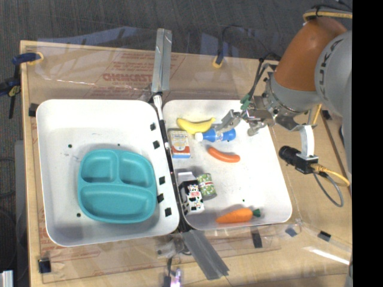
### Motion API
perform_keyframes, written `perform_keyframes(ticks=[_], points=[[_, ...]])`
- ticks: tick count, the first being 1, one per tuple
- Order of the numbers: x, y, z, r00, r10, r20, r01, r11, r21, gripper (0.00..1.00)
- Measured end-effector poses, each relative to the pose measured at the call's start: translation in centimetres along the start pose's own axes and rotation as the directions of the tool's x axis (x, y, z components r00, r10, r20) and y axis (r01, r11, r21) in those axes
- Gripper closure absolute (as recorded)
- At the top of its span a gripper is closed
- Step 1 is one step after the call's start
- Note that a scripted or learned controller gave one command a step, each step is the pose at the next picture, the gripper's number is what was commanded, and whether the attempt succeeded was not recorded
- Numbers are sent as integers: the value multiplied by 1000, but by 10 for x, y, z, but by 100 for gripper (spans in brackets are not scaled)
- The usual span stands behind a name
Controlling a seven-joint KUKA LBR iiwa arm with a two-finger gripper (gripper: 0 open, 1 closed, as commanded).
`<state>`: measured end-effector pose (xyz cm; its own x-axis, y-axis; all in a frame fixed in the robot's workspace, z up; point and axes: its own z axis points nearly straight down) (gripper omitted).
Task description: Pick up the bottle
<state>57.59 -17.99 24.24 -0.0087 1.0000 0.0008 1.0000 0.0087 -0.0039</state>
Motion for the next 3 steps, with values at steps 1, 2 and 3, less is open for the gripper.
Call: perform_keyframes(ticks=[1,2,3], points=[[-29,48,67,995,-98,1,98,995,-2,0],[-30,89,137,996,-89,7,89,996,-22,0],[-29,56,148,984,-175,1,175,984,-3,0]])
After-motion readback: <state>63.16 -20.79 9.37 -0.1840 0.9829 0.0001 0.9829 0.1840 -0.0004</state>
